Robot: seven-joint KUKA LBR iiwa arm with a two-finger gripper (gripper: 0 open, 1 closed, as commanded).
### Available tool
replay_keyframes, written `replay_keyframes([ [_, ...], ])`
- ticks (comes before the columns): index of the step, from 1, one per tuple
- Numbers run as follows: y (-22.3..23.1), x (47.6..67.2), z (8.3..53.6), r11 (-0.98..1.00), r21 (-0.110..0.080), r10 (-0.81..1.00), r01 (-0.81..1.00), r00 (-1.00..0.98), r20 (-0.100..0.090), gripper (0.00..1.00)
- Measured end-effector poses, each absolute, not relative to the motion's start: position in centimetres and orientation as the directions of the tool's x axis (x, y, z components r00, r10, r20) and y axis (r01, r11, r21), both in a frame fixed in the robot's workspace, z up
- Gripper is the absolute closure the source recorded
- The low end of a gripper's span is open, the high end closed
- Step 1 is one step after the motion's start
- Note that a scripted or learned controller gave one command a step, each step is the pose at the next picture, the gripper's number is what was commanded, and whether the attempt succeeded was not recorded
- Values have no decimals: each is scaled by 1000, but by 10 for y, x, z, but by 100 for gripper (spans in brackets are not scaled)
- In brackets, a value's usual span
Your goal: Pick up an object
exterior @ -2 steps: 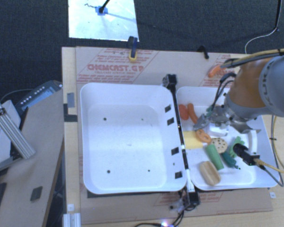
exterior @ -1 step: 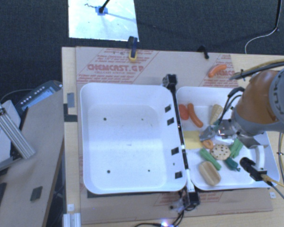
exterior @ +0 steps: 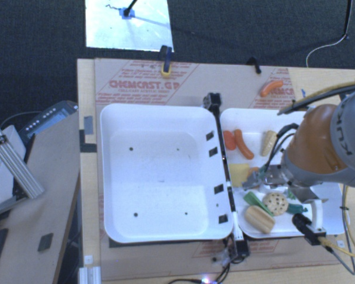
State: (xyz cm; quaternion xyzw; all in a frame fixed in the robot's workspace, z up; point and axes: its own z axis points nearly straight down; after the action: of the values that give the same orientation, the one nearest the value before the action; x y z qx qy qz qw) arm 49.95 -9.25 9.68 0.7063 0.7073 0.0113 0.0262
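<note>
My gripper (exterior: 264, 178) is low over the middle of the right bin (exterior: 331, 197), under the orange-banded wrist (exterior: 312, 142). It hovers beside a yellow cheese wedge (exterior: 238, 172) and just above a green vegetable piece (exterior: 257, 202) and a round dotted cracker (exterior: 276, 203). A bread roll (exterior: 259, 219) lies at the bin's front. Two orange sausages (exterior: 229, 139) (exterior: 245, 145) and a pale corn piece (exterior: 268, 142) lie toward the back. A teal item (exterior: 296, 207) peeks out from under the arm. The arm hides the bin's right part.
The left bin (exterior: 163, 170) sits beside the right one, with a black-clipped divider (exterior: 222, 158) between them. An orange sausage (exterior: 272, 88) lies on the cardboard behind the right bin. A yellow and blue clamp (exterior: 165, 61) stands at the back edge.
</note>
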Motion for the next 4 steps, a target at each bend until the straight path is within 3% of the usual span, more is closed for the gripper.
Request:
replay_keyframes([
  [1,-92,523,96,-2,24,1000,1000,2,-12,0],
  [2,-115,500,96,6,44,1000,999,-6,-8,0],
  [3,-91,557,96,3,28,1000,1000,-3,-14,0],
  [4,-73,584,192,7,14,1000,1000,-7,-1,0],
])
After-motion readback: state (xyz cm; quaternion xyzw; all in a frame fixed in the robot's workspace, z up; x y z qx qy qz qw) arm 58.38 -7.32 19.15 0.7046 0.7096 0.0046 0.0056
